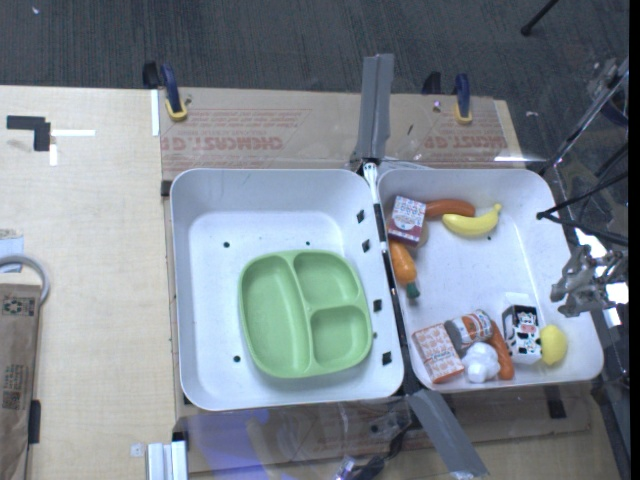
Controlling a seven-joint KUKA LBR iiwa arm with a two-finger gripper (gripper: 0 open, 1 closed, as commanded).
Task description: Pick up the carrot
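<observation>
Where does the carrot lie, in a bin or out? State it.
In. The carrot lies flat in the right bin, against its left wall, below the small red box.

two white bins: a left bin (200,298) and a right bin (530,258). one green divided plate (305,313). one carrot (403,266), one banana (472,222), one lemon (553,345). one red sausage (448,208). two small red-and-white cartons (407,218) (437,352). one black-and-white carton (522,330). two blue clamps (170,90) (461,96).
</observation>
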